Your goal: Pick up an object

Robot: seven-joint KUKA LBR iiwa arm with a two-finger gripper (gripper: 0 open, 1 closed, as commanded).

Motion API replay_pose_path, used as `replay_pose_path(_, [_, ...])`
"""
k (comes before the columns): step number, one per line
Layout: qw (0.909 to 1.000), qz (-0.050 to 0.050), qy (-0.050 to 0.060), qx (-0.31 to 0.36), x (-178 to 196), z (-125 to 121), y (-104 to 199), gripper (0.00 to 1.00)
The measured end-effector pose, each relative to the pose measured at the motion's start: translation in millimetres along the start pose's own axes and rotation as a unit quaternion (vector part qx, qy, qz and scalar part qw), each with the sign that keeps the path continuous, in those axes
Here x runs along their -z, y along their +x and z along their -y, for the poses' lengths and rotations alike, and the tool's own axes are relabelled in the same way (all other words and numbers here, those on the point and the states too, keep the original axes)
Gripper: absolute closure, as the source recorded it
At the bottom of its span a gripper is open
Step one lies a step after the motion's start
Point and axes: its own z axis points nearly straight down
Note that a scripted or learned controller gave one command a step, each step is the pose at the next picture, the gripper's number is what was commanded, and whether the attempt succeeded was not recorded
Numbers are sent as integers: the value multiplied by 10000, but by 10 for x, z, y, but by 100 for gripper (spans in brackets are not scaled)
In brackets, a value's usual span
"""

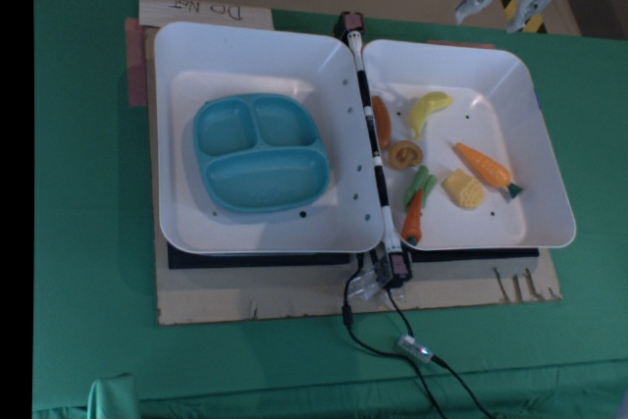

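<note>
On the left, the white bin (177, 64) holds a teal divided plate (261, 152), lying flat and well apart from any food, so I'd judge it an unlikely target. Moving right, the divider rail (371, 144) between the bins has a small sausage (381, 121) lying almost against it, and that looks the riskiest pick: a finger coming down on the rail side could strike the rail or push the piece away. Just beside it sit a round tomato slice (404, 154), low and flat and likely hard to get under, and nearer, a small carrot (415, 206) lying along the rail. Further right in the right bin (538, 113) are a yellow banana (428, 109), a corn piece (463, 188) and a larger carrot (487, 168), the last two close enough that a grab at one may nudge the other. At far right, the pincer (498, 3) hangs high beyond the bin's far corner, fingers spread wide and holding nothing; it has the whole descent to make, and any aiming error could close it on air.
</note>
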Motion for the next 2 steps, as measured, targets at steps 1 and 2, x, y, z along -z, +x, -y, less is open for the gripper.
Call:
replay_pose_path(1, [10000, 0, -4, 6, -848, -39, 467, 0])
replay_pose_path(2, [10000, 6, -5, -2, -1804, 5, 293, 0])
